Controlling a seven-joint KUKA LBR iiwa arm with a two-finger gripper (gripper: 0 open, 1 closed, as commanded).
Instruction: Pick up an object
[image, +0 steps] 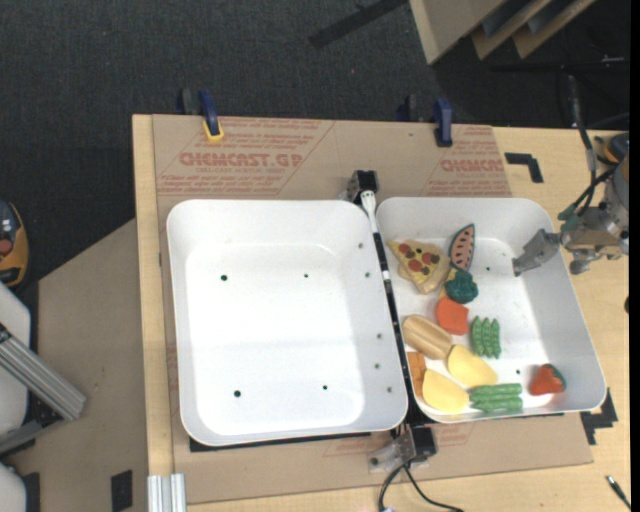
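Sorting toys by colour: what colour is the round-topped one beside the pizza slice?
Dark green broccoli, clearest in the camera view.

Toy foods lie loose in the frame's right-hand bin (560, 300): pizza slice (418, 262), watermelon wedge (460, 244), broccoli (461, 288), tomato (452, 316), hot dog bun (428, 336), lemon pieces (458, 378), green beans (496, 398), strawberry (546, 379).

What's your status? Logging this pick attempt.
Gripper over right bin's upper right, nothing seen between fingers. Toy food clustered lower left of it; watermelon slice nearest. Nothing in the way.
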